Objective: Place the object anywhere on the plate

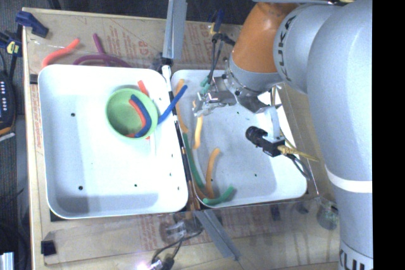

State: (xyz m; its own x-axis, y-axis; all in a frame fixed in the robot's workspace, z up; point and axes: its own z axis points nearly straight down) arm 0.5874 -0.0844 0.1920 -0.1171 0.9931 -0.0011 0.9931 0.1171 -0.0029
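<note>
The gripper [205, 101], finger state unclear, should descend squarely on the orange strip [198, 131] by the right bin's [288, 183] left wall.

- The left bin [95, 193] takes the left half of the frame, and a green plate [120, 112] lies in its upper middle part.
- A red strip [140, 112] and a blue strip [150, 117] lie curved on the right side of the plate.
- A blue stick [172, 104] leans over the edge between the two bins, just right of the plate.
- The gripper [205, 101] is over the upper left part of the right bin [285, 183], below the orange band [262, 35].
- In the right bin, an orange piece [213, 162] lies near the centre, and a green tube [212, 194] curves along the lower left edge.
- A yellow-orange strip [198, 129] hangs just under the gripper; I cannot tell if it is held.
</note>
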